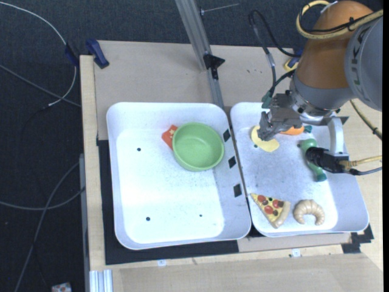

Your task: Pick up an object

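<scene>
Yellow banana slice [267, 142] just under gripper [268, 129], finger state unclear, right bin [292, 190]

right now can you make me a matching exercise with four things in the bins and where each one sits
Things:
1. green bowl
2. pizza slice
3. croissant
4. yellow piece

Places:
A. right bin, near edge, closest to the divider
B. right bin, far end, under the tool
C. left bin, far right part
D. right bin, near edge, right of the pizza slice

Pairs: 1-C, 2-A, 3-D, 4-B
</scene>
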